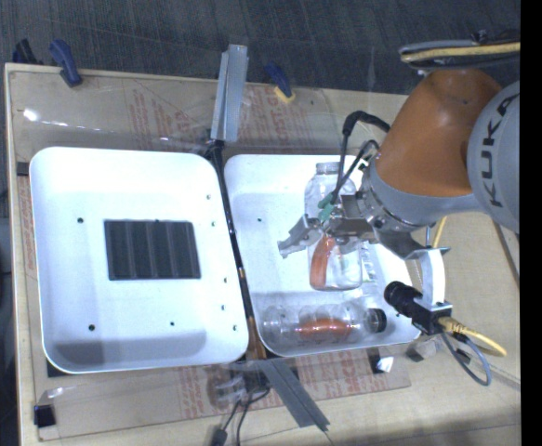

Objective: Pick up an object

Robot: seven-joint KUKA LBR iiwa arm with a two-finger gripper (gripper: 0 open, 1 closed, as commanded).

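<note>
The jaws [319,240] hang over the right bin [252,212]; whether they are apart I cannot tell. At six o'clock lies a clear bottle [322,323]: light, slippery, likely best gripped mid-body.

Grey arm [494,156], orange band, black "KUKA" lettering, black cable looped over wrist.
</note>
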